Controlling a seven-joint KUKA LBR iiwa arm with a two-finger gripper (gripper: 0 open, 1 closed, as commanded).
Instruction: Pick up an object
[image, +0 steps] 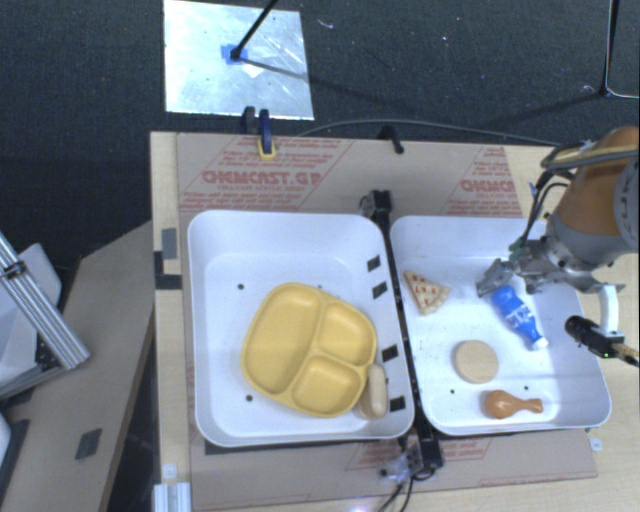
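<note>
Over the right bin (600, 400), near its far right side, the claw (503, 277) hangs low beneath the grey wrist and the orange band of the arm (600, 200), right at the upper end of a blue and white tube (520, 315) that lies slantwise on the white floor; whether the claw is spread or pressed together I cannot tell, for its metal parts blur into the tube's top, and nothing shows the tube lifted or pinched. That closeness suggests the tube is the thing aimed at (any object would serve the task). Just beyond it, towards the bin's middle, a tan round disc (476, 361) lies flat, and near the front wall rests a toy drumstick (512, 404), brown and glossy, well clear of the tube. A toy pizza slice (426, 293) sits by the dividing wall, apart from the rest, so the tube has open floor round it and the claw can come down without knocking a neighbour. Across the divide, the left bin (220, 300) bears a yellow sectioned plate (310, 348), with a pale bread-like roll (375, 391) touching its near right corner. Both bins rest on cardboard laid over the worktop (120, 300), probably to keep them from sliding
</note>
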